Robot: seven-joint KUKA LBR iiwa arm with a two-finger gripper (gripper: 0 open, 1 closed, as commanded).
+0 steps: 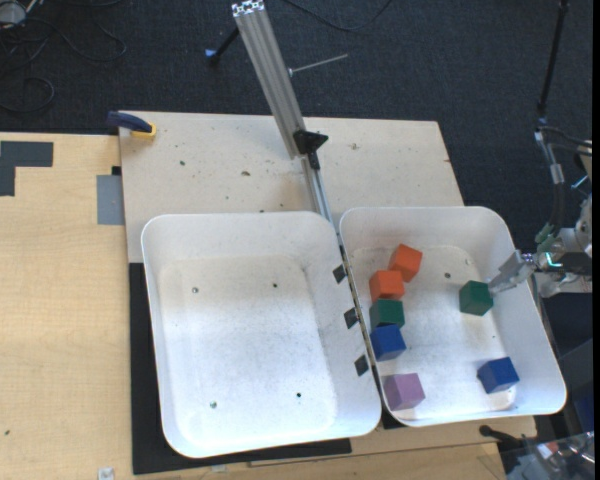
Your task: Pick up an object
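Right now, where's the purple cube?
The purple cube sits in the right bin, near its front-left corner, just below the blue cube in the column along the divider.

Lab; cables [40,23] on floor; bench [230,163]; bins [240,408]

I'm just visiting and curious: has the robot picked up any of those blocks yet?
Not yet, it seems. All the blocks lie in the right bin. The pincer is at that bin's right rim, beside the lone green block, with nothing visibly held. Gripping and lifting a block are still left.
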